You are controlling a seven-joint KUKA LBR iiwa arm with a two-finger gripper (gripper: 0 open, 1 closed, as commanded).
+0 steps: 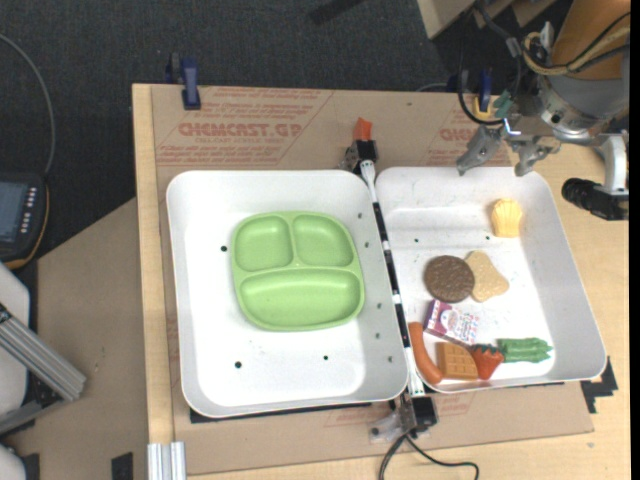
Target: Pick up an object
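My gripper [497, 158] hangs open above the far edge of the right bin [570, 268], its two fingers spread with nothing between them. In that bin lie a yellow toy piece [507, 218], a brown round cookie [449, 278], a tan biscuit [488, 276], a purple-and-white packet [451, 322], a waffle piece [459, 360], an orange hot dog [423, 356] and a carrot with green top [513, 352]. The yellow piece is nearest the gripper, a little below and to its right.
The left bin [200, 268] holds a green three-compartment plate [297, 270]. A black rail with clamps [383, 258] runs between the two bins. Cables and arm hardware [560, 48] crowd the upper right.
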